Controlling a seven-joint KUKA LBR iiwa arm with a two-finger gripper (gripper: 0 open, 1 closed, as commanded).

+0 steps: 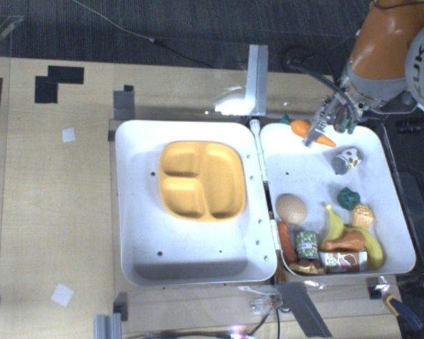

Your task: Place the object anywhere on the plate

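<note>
A pale wooden bench (49, 210) bearing two shallow white bins side by side, viewed obliquely from above. The left bin (138, 253) contains the yellow divided plate (201, 180); the right bin (304, 182) contains the loose toy food. The gripper (316, 134), reaching in from the right, sits low over the far corner of the right bin, and whether it is spread or closed cannot be told at this scale. The toy carrot (309, 131), the probable task object, lies directly at the gripper's tip, touching or just beneath it; contact cannot be confirmed. A grey-and-white piece (347, 160) lies nearer the viewer and to the right of the tip; the plate lies well to its left. The step in hand appears to be the pick. The next move calls for a secure grasp, a lift clear of the bin walls, and a leftward carry over the plate.
</note>
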